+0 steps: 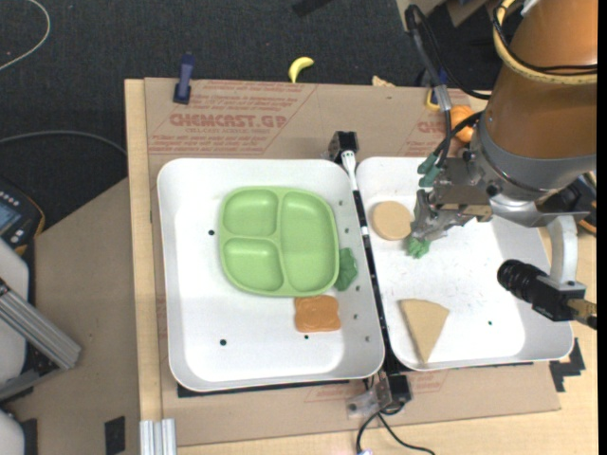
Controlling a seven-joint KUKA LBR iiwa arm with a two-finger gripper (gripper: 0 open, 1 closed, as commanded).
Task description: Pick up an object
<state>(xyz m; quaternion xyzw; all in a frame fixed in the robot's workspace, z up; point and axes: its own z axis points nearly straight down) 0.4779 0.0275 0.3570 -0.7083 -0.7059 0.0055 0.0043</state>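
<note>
Small green object point(417, 246) sits low in the right white bin point(493, 339), beside the round tan disc point(390, 220); my claw point(424, 233) is down on it, grip unclear to me; lifting it remains, I judge.

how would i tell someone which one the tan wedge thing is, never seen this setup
Start at the right-hand white bin, the one the arm reaches into. Look near its front edge, toward the dividing rim: the tan wedge lies there alone. It is triangular with a point, unlike the round tan disc further back.
</note>
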